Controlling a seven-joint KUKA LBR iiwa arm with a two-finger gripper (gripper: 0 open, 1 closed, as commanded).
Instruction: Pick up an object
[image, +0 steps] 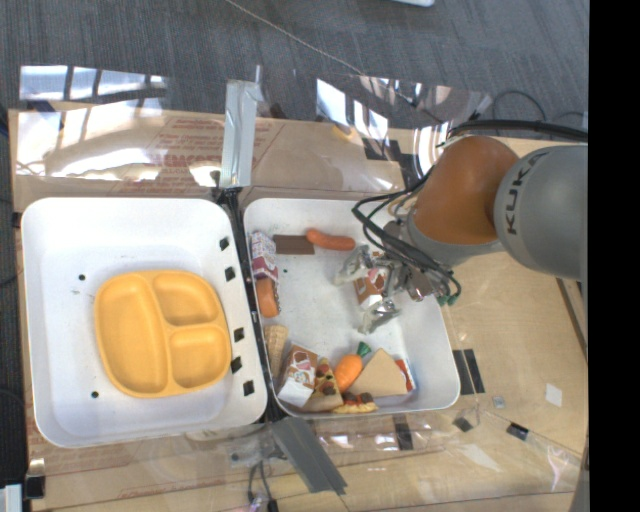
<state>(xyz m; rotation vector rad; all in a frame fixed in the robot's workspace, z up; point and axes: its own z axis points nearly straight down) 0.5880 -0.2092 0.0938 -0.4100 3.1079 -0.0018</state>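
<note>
I see two bins (60, 225) of smooth white plastic with a soft sheen. The yellow divided tray (160, 330) looks matt plastic. At two o'clock the arm's orange band (455, 200) shines glossy beside matt grey casing (550, 205). The table (500, 420) seems wood under glaring clear film.

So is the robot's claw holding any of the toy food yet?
Cannot be told. The gripper hangs over the right bin, its tip too cluttered to make out.

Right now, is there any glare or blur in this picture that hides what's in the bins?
In the camera view, bright glare streaks the clear sheeting behind the bins; both the left bin and right bin are evenly lit; the gripper looks cluttered and slightly soft; the yellow tray is sharp.
</note>
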